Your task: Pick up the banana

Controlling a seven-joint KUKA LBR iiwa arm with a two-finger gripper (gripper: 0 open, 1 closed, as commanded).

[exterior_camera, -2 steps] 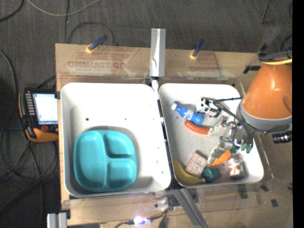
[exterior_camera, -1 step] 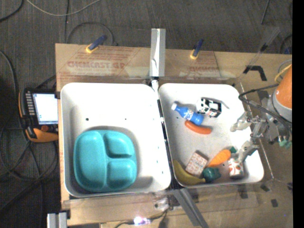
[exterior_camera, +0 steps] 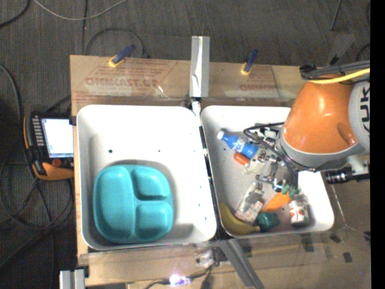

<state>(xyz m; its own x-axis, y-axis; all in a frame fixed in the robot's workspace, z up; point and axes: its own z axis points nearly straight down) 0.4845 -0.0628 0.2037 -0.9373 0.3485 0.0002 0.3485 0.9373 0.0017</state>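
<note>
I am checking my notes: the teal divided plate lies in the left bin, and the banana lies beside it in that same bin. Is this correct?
Not quite. The teal divided plate is in the left bin, but the banana lies in the right bin, near its front edge, as the camera view shows.

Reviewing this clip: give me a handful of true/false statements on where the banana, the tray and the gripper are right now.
1. The banana lies in the right bin. True.
2. The teal tray sits in the right bin. False: it sits in the left bin.
3. The gripper is over the right bin. True.
4. The banana lies at the right bin's far edge. False: it lies at the near edge, by the left corner.
5. The blue bottle lies in the left bin. False: it lies in the right bin.
</note>
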